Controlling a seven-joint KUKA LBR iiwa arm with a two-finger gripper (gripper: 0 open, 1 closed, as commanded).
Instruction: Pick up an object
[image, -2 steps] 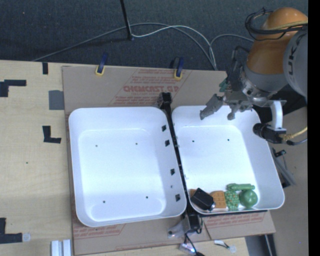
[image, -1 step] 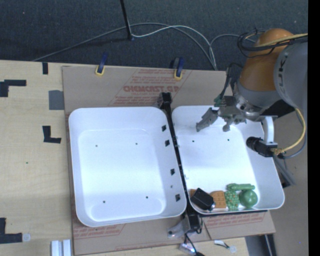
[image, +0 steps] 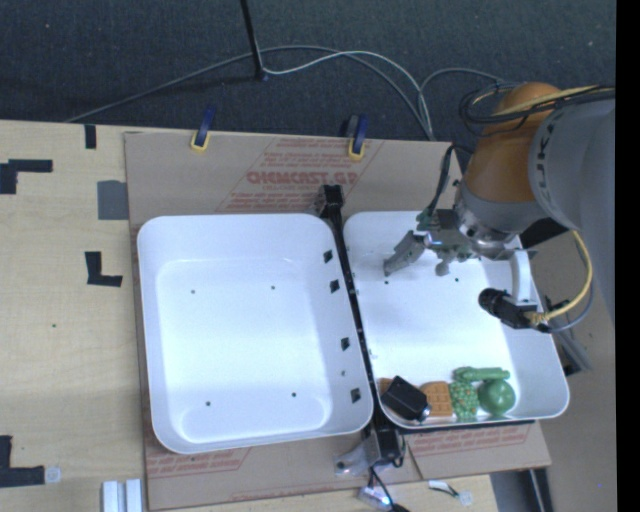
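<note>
Reaching in from the right, my arm (image: 540, 150) hangs over the far half of the right bin (image: 400, 320), which sits edge to edge with the left bin (image: 240, 330) on the desk (image: 50, 300). A sheet of cardboard (image: 290, 165) lies under both bins, held at its far edge by two clamps, presumably so nothing slides when I press down.

My end effector (image: 425, 255) hovers above bare white floor near the bin's far side, its two fingers spread apart with nothing between them. That open stance suits a descent onto something, but I judge I am in the wrong spot: the things worth picking are well apart from me, bunched along the near wall of the right bin. They have likely settled there because the floor slopes toward the rim.

Among them, the green toy (image: 485, 390) in the corner is bulkiest, then the black block (image: 406, 399), then the orange piece (image: 434, 393) wedged between. Their crowding makes a clean grasp harder.
</note>
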